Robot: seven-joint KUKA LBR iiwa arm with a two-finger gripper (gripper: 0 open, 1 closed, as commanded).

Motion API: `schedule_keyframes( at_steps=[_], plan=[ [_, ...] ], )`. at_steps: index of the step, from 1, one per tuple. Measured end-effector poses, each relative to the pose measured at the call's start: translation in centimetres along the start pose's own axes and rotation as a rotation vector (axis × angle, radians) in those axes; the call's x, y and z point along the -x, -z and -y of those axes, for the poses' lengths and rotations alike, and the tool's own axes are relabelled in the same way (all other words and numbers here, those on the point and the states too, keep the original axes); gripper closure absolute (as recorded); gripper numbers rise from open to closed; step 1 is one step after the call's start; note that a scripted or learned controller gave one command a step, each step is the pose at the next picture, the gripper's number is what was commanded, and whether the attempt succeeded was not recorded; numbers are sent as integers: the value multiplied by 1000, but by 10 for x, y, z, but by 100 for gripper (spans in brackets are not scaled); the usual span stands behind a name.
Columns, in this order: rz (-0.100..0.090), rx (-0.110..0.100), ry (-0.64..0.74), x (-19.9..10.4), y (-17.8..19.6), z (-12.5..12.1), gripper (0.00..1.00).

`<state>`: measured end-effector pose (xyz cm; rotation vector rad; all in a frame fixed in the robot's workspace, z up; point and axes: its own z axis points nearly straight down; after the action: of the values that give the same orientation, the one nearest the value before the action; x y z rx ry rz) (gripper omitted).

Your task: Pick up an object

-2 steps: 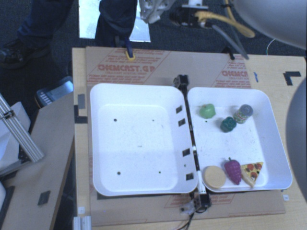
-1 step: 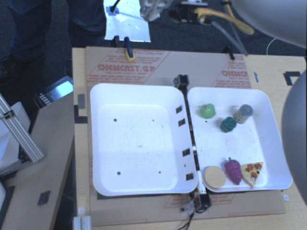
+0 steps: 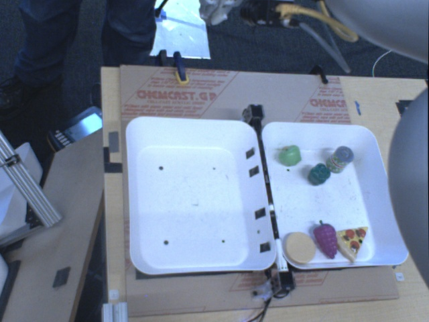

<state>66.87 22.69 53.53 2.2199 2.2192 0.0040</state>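
Gripper [image 3: 220, 2] hangs at the top edge of my view, well above both bins; I cannot tell its state. Toys sit in the right bin [image 3: 375, 180]: green apple [image 3: 289, 155], purple grapes [image 3: 326, 239], pizza slice [image 3: 352, 241].

both bins [image 3: 188, 129] look like smooth white plastic with a slight sheen. they sit on a matt tan board [image 3: 221, 89] printed with red lettering, like cardboard. the toy food looks like moulded plastic: a glossy green apple [image 3: 289, 155], a bumpy purple grape bunch [image 3: 326, 239], and a pizza slice [image 3: 352, 241].
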Motion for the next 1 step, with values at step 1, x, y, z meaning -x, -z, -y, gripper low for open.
schedule_keyframes(
  at_steps=[1],
  plan=[
    [-1,-3,3,-7,0,15,100]
  ],
)
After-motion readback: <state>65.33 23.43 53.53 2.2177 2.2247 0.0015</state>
